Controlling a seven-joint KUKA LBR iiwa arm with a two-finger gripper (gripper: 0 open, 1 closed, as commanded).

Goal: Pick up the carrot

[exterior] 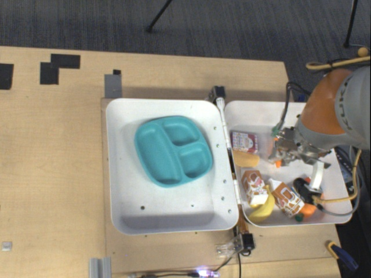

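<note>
Orange carrot (308,209) lies by the near right corner of the right bin (342,216), beside a banana (262,208). Whether the gripper (288,150) above the bin's middle grips anything, I cannot tell.

Grey arm (353,106); orange band (320,110) (above wrist)

A pale wooden surface (52,172) bearing black patches (58,67) near its far left edge meets dark grey carpet (243,16) beyond, where thin black stand legs (168,6) cross the floor under even light.
</note>
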